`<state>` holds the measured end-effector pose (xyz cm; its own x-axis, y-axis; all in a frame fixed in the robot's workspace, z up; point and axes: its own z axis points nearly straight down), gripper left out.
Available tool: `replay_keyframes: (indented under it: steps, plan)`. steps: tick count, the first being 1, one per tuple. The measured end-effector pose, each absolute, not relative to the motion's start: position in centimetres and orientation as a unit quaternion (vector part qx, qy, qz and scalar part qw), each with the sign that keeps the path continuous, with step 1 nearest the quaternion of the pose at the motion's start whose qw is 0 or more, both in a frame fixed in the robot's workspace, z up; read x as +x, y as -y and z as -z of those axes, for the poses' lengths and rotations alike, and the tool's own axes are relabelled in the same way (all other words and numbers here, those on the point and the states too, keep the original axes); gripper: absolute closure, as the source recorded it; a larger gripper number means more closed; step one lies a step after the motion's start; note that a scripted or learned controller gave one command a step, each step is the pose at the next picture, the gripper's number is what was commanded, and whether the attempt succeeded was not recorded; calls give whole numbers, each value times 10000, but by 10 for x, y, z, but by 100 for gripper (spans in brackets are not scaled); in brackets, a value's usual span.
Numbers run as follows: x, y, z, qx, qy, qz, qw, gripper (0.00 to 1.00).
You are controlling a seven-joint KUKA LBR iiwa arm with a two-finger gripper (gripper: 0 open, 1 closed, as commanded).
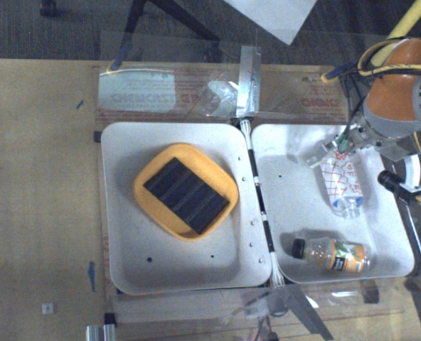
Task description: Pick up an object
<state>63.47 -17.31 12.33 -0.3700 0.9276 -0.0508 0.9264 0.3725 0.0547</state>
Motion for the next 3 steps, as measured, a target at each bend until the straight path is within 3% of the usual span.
replay_keyframes:
  steps: [3]
  plan:
    - [635,174,-123,5389,-8415,-80,368,0]
